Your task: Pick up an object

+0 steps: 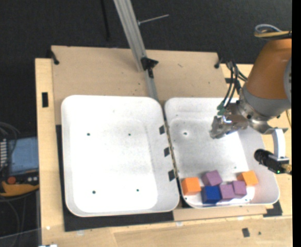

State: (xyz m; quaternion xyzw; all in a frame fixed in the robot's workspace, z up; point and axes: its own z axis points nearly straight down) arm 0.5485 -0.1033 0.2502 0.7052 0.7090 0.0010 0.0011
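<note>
Blocks [220, 187] line the right bin's [191, 112] six-o'clock wall, their row running three-to-nine, while the gripper [218, 128], grasp unreadable, hovers toward twelve.

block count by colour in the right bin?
orange blocks: 2 (second at)
purple blocks: 3 (others at and)
blue block: 1
total: 6, all clustered at the near edge of the right bin
</note>
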